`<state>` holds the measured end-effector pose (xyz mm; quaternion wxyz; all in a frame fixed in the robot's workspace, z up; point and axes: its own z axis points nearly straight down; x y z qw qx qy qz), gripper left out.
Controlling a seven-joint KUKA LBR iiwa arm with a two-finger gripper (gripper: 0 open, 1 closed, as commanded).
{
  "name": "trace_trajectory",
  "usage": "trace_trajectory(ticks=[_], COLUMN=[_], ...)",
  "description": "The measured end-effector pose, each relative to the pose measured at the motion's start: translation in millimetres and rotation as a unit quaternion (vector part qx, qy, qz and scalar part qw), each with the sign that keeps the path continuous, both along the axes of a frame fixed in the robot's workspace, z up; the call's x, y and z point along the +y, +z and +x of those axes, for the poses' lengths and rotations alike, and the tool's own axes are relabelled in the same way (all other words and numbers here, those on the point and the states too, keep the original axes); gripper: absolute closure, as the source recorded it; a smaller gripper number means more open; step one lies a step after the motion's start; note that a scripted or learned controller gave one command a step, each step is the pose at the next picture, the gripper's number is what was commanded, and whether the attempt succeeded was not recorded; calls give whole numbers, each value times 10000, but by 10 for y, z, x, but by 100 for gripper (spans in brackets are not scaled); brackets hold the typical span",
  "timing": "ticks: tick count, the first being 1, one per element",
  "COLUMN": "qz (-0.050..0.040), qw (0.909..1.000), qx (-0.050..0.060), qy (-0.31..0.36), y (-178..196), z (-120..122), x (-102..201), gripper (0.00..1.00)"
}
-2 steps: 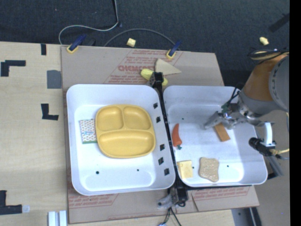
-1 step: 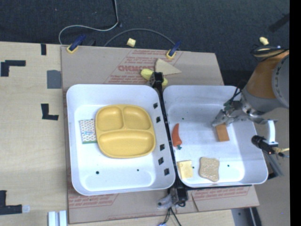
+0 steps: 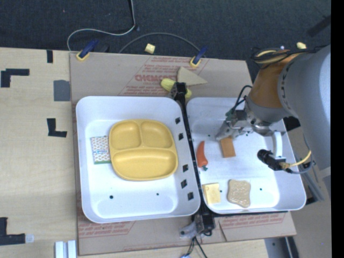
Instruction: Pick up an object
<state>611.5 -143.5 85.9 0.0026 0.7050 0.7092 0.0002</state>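
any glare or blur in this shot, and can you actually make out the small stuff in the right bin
Camera view: even, soft lighting, faint shadows; mild glare whitens the right bin floor. The arm's near grey body is blurred, and the gripper reads as soft clutter. The orange piece, brown block, yellow square and tan slice are distinct but low in detail.

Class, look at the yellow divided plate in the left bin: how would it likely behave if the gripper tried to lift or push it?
The yellow divided plate looks rigid, moulded plastic, so probably stiff and light. Lying flat in the left bin, it should slide rather than roll or tip. Its wide, low rim may be hard to pinch.
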Motion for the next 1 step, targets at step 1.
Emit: trace_trajectory(ticks=[1], qz=[21], qw=[10000], qx=[-13], qy=[10], y=[1046], z=[-31], x=[736], gripper=[100])
